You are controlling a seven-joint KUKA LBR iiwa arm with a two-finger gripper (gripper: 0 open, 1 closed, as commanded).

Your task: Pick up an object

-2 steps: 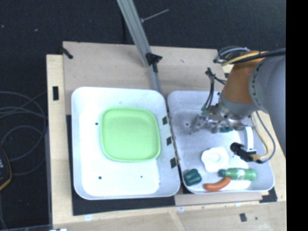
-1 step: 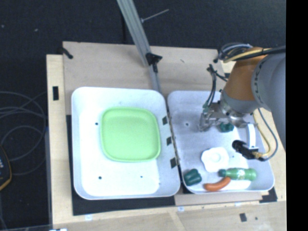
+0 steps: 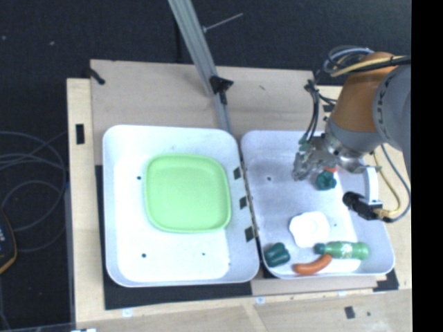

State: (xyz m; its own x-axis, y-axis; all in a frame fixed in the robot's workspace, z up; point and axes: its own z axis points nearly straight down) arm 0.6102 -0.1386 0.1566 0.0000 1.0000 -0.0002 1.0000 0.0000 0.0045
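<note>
So we're looking down at the gripper [image 3: 309, 166] parked over the upper part of the right bin [image 3: 273, 158], and honestly we can't tell how it's set from this angle. Just beside it, on the arm's side, sits a small teal object [image 3: 325, 180], maybe touching, hard to say. Further toward the near edge from the gripper we see a white lump [image 3: 309, 227], a green bottle [image 3: 342, 250], an orange sausage-shaped thing [image 3: 311, 266] and a dark green block [image 3: 277, 254]. Well off to the far side, the left bin [image 3: 121, 206] holds a light green plate [image 3: 187, 193].

Pale wooden bench [image 3: 159, 95] on dark floor [image 3: 41, 33]; cables [image 3: 28, 178] at left.
</note>
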